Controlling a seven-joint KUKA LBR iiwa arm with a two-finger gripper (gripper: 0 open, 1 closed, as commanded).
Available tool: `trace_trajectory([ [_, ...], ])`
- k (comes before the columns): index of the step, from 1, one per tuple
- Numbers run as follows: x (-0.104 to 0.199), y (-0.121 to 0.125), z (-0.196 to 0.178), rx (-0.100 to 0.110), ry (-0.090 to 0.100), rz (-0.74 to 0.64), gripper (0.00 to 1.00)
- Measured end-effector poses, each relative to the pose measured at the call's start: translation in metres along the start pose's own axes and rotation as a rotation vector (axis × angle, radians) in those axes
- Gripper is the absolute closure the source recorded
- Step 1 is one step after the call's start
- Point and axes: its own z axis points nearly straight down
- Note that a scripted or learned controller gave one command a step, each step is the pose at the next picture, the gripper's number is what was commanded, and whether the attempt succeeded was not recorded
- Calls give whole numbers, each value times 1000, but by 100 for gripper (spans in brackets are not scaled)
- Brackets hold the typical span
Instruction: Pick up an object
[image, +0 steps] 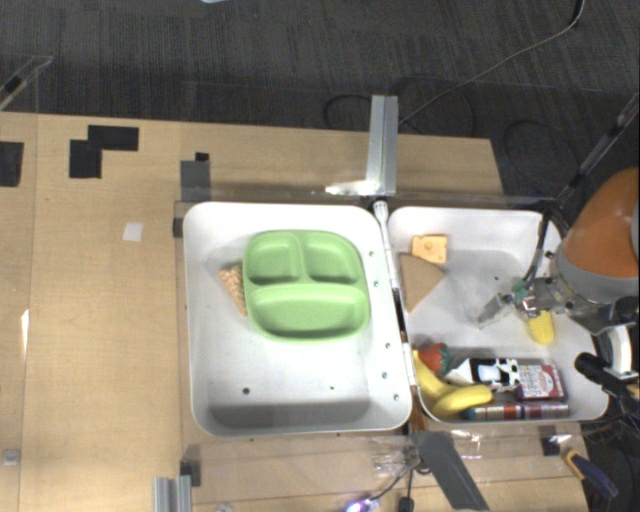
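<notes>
In the right bin (470, 262), near its right wall, a small yellow object (541, 328) lies just below the gripper (522, 296), which hangs off the grey arm with its orange band (607, 236) reaching in from the right. The yellow piece appears to touch the gripper's underside, but whether it sits between the fingers cannot be told from this slanted view, nor whether the gripper is spread or closed. A grey finger-like part (490, 309) angles down and to the left from the gripper toward the bin floor.

Along the near wall of the same bin lie a banana (455, 397), a red-and-green item (432, 357) just above it, a black-and-white carton (497, 373) and a red packet (540, 382) beside that, all crowded together. Toward the far left corner sits an orange wedge with a hole (430, 248), and just below it a brown flat triangular piece (417, 281) against the dividing wall.

The left bin (290, 395) holds a green divided plate (303, 282), with a tan textured piece (232, 287) tucked at its left edge, partly beneath the plate.
</notes>
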Motion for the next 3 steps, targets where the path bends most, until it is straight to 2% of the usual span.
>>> trace_trajectory([
  [1,3,-24,-1,-2,2,31,0],
  [2,59,42,2,4,-15,155,0],
  [3,65,134,7,16,-16,243,0],
])
